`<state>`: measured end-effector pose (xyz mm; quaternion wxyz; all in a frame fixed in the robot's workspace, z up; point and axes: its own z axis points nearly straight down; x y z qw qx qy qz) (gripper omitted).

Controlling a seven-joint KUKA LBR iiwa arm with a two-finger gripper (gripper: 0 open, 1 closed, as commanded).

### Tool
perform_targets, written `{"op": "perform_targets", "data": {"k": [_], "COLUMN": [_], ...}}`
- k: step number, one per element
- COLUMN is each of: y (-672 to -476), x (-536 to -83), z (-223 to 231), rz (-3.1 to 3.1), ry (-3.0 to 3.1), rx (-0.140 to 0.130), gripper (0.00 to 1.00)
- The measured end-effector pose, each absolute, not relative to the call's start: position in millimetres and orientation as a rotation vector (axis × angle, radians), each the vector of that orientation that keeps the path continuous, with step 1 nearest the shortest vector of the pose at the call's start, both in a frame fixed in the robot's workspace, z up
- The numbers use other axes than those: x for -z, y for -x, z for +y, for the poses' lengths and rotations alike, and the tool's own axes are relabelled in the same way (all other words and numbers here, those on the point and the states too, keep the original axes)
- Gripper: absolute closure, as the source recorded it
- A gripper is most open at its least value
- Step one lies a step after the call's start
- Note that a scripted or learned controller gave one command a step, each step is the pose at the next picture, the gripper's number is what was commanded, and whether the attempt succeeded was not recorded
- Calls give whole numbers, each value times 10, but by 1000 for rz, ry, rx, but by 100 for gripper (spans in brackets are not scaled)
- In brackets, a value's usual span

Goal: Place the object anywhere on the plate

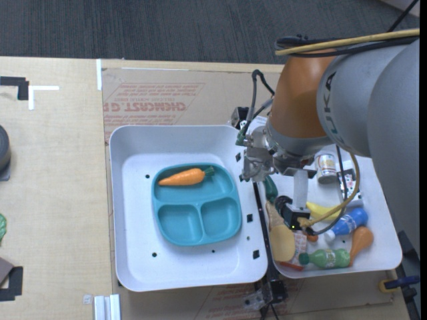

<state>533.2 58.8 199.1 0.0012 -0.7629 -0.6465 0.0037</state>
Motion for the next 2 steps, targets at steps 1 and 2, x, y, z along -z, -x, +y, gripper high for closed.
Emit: {"op": "perform_targets", "data": {"k": [1, 2], "y": [-5166, -5168], "x": [-1884, -1885], "z": [1428, 1424], "rz": [-2253, -2253], "ry": [2186, 2186], "rx": [-9, -9], "gripper": [100, 0]}}
